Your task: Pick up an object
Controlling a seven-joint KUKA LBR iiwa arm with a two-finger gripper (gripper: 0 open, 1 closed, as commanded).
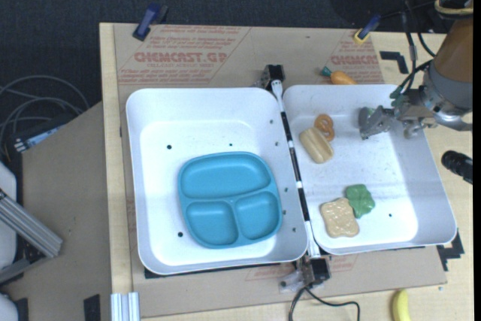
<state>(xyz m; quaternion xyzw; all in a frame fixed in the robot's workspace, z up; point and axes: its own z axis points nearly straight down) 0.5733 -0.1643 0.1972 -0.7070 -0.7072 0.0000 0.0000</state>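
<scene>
The tool (370, 122) hovered over the right bin (421, 229), its grip state impossible to tell, apparently approaching; the tan bread piece (316, 144) lay just left, so it needed shifting left and descending.

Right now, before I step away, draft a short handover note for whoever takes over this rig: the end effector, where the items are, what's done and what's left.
End effector: over the upper part of the right white bin, nothing seen between its fingers; open or shut is unclear from this angle.
Right bin: tan bread-roll toy with a small orange-brown pretzel-like piece touching it near the divider; green leafy toy and beige cracker-like toy side by side near the front.
Left white bin: blue three-compartment plastic tray.
Done: nothing picked up yet.
Left: grasp and lift one object.
</scene>
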